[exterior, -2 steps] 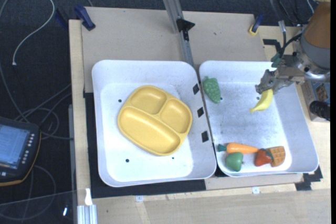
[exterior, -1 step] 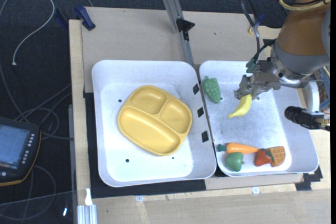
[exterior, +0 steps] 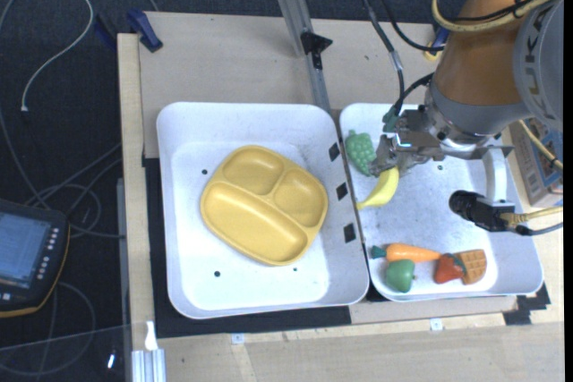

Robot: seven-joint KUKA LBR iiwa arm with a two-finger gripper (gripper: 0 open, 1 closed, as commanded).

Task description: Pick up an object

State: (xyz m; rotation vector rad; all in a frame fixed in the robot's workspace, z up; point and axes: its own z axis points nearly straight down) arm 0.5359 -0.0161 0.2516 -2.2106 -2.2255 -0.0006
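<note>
A: So, what's in the bins?
B: Left bin point(exterior: 179, 192): yellow divided plate point(exterior: 264, 204). Right bin point(exterior: 524, 268): banana point(exterior: 383, 190), green grapes point(exterior: 360, 150), carrot point(exterior: 412, 252), green pepper point(exterior: 399, 275), orange-red toy point(exterior: 461, 267).
A: Gripper point(exterior: 391, 158)?
B: Low over banana's upper end, just beside grapes. Fingers mostly hidden by wrist, can't tell open or shut.
A: Banana itself?
B: Yellow, curved, lying by bin's left wall.

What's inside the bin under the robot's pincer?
The right bin holds a banana, green grapes, a carrot, a green pepper and a waffle. The arm covers the bin's far end.
</note>
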